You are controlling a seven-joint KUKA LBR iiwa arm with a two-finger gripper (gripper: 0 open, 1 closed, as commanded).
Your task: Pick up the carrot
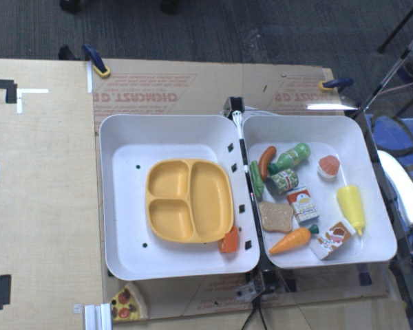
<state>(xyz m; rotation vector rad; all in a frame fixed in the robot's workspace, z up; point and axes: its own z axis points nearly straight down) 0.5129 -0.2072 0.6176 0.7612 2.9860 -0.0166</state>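
Bins come first: the shallow white plastic left bin (117, 205) carries a yellow three-compartment plate (191, 200), and the matching white right bin (372, 184) carries a jumble of toy food. Among these, the orange plastic carrot (290, 240) lies near the right bin's front edge, just beside the tan toast slice (275, 216). Its long axis runs left-right, slightly tilted, tip toward the divider; the end effector's state cannot be told.

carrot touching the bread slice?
Touching. In the camera view the carrot butts against the lower right corner of the bread slice, with no bin floor visible between them.
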